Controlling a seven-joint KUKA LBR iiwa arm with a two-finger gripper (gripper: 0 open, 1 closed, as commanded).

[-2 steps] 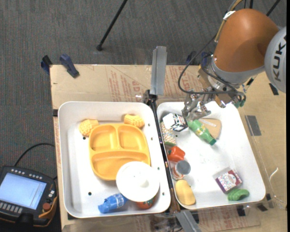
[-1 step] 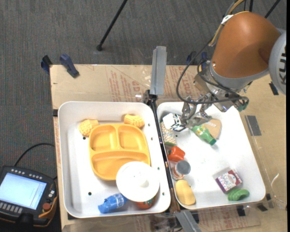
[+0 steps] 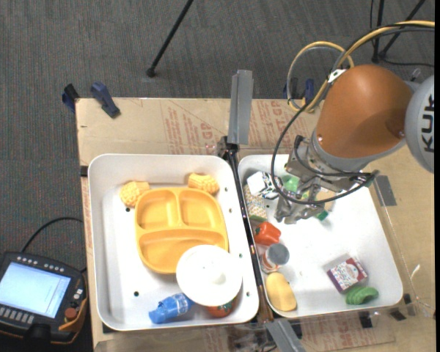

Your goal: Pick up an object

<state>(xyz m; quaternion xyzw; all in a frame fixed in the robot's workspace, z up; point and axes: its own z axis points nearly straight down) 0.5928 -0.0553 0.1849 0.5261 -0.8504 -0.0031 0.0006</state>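
Left bin point(image 3: 103, 196): shallow white bin on the cardboard-covered bench point(image 3: 169, 123).
Left bin contents: a yellow divided tray point(image 3: 177, 222) lies near the middle. A white round lid point(image 3: 209, 275) overlaps the tray's lower right corner. Two yellow corn pieces lie at the tray's upper edge, one at the left point(image 3: 134, 192) and one at the right point(image 3: 203, 183). A blue crumpled item point(image 3: 169, 309) lies just below the lid, and a red-orange item point(image 3: 220, 311) is partly hidden under the lid's lower rim.
Right bin point(image 3: 367, 218): shallow white bin, sharing a divider with the left bin.
Right bin contents: along the left wall, from top to bottom, lie a white packet point(image 3: 258, 184), a red pepper-like item point(image 3: 267, 233), a small grey can point(image 3: 278, 254) and a yellow oval item point(image 3: 281, 291). At the lower right lie a maroon packet point(image 3: 346, 273) and a green item point(image 3: 361, 295), touching each other.
Gripper point(image 3: 299, 210): lowered into the upper left part of the right bin, below the orange band point(image 3: 363, 112).
Finger state: cannot tell; the wrist and cables cover them.
Object nearest the gripper: a green-and-white item point(image 3: 292, 185) sits just beside the gripper body, partly hidden by it. Whether it lies between the fingers cannot be told.
Other nearby objects: the red pepper-like item lies just below and left of the gripper, apart from it.
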